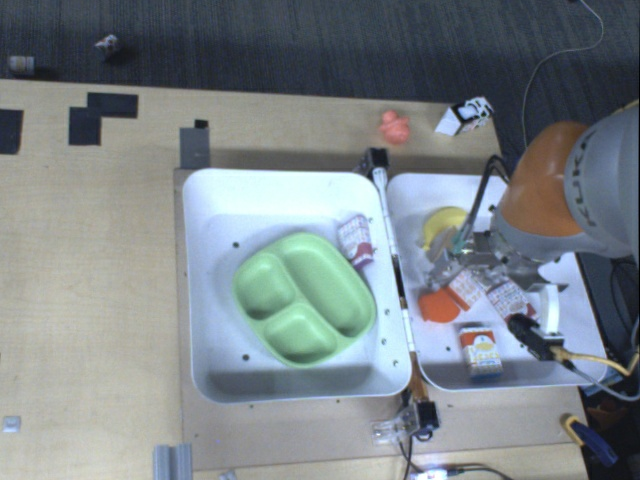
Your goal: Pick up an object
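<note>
My gripper (455, 260) reaches down into the right bin (430, 363), low over the middle of the bin among its objects. An orange round object (437, 306) lies just below it. A yellow object (443, 225) sits just above it toward the bin's far side. A small orange and white carton (481, 351) lies near the front of the bin. Red and white packets (490, 293) lie under the wrist. The arm's body hides the fingertips.
The left bin (205, 268) holds a green divided plate (303, 296) and a small red and white packet (356, 239). On the bench beyond the bins lie a pink object (395, 125) and a black and white piece (465, 115). Cables trail at the right.
</note>
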`<state>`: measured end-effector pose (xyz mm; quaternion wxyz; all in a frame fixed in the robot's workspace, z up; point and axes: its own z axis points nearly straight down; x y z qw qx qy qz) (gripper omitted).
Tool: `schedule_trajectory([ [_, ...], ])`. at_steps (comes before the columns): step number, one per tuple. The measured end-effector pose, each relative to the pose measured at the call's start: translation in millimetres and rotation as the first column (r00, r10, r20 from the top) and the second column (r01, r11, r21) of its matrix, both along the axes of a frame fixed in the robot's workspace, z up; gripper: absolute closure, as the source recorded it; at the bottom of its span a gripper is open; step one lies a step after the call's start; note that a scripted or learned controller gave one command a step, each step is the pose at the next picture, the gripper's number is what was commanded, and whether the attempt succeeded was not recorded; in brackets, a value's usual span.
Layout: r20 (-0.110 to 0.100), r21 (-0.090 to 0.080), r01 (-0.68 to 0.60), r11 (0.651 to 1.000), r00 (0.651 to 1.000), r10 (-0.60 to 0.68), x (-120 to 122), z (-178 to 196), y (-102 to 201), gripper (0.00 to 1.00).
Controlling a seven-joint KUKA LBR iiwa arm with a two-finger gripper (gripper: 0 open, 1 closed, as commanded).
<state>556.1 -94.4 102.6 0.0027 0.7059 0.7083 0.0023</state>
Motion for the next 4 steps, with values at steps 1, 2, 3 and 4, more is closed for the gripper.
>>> schedule_trajectory([
  [1,0.019,-0.008,0.001,1.0,1.0,-0.001,-25,-12,1,0.0],
  [2,0.025,-0.007,0.0,1.0,1.0,0.0,-23,1,2,1.0],
  [3,-0.002,0.002,-0.001,1.0,1.0,0.001,21,119,63,1.0],
  [4,-0.004,0.001,-0.002,1.0,1.0,0.002,21,118,62,0.0],
])
